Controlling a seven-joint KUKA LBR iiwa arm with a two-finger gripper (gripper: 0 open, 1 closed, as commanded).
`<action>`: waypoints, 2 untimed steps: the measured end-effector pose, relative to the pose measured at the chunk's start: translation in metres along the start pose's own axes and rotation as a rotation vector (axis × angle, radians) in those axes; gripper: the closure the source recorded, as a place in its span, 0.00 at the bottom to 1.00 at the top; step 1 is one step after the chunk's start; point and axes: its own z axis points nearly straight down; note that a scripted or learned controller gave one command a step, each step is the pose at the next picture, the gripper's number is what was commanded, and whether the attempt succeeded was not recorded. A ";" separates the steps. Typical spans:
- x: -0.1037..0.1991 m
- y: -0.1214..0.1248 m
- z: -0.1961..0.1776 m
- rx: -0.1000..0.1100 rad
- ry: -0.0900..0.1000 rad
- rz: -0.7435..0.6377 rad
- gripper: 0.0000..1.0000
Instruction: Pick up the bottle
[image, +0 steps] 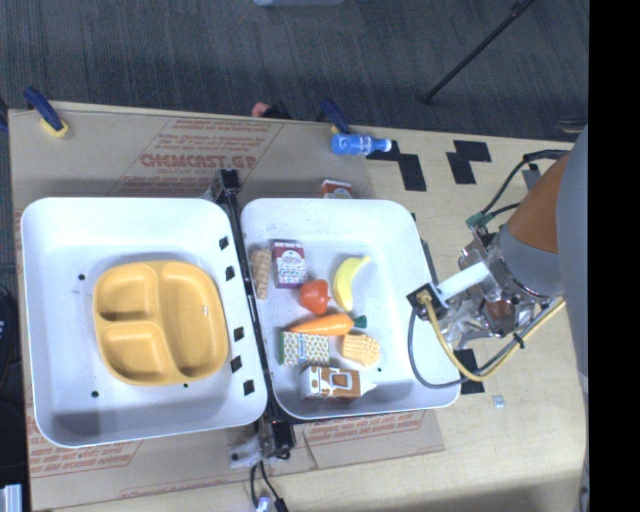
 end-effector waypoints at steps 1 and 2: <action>0.000 0.000 0.001 0.001 0.000 -0.001 1.00; 0.000 0.000 0.000 0.000 0.000 -0.001 1.00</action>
